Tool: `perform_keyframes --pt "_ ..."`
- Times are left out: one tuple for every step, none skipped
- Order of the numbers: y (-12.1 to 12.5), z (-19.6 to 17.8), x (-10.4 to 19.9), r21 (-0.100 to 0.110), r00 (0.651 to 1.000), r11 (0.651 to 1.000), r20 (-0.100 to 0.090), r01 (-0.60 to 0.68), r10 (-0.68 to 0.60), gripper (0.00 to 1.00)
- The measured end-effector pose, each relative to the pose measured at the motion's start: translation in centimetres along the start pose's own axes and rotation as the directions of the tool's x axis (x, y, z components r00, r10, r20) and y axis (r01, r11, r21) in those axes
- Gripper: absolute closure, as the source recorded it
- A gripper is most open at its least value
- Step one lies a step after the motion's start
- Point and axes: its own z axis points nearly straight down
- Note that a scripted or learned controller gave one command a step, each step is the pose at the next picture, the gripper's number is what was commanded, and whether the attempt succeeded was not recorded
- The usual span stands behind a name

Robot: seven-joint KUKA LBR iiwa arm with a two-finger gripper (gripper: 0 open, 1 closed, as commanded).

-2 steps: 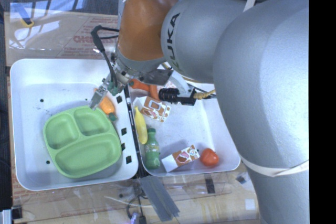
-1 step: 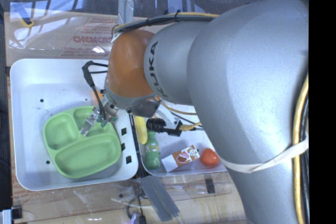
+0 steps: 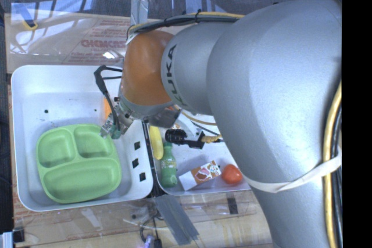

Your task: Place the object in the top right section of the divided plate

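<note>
At the near edge of the bench, the right bin [image 3: 174, 190] holds a small carton [image 3: 200, 175] with a brown and white printed face, its writing too small to read, and beside it a smooth, round red tomato [image 3: 232, 174]. Just left of the carton stands a green bottle [image 3: 168, 166] with a glossy plastic look, and above it lies a slim yellow piece shaped like a banana [image 3: 156, 143].

The left bin [image 3: 35, 90] is shallow, white and smooth-walled, with rounded corners. In it sits the green plate [image 3: 78, 162], matte plastic, rounded, moulded into three sections: two small ones at the top and one long one below. Its top right section lies bare.

The gripper [image 3: 112, 126] hovers at the plate's upper right rim, dark and partly hidden under the wrist; whether it is wide or narrow cannot be told. A sliver of orange [image 3: 106, 106] shows just above it, against the bin floor; what it is cannot be made out.

Over all this looms the arm [image 3: 261, 96], smooth grey metal with a glossy orange band [image 3: 142, 69], and the letters "KUKA" run along its side. Farthest off lies a clear plastic sheet [image 3: 75, 32] over faint red lettering, unreadable.
</note>
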Motion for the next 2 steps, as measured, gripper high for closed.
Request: perform_keyframes --pt "0.1 -0.1 0.2 -0.001 1.0 1.0 -0.003 0.004 -0.004 0.0" --pt "0.0 -7.2 -3.4 0.0 0.998 0.998 -0.012 0.064 -0.064 0.0"
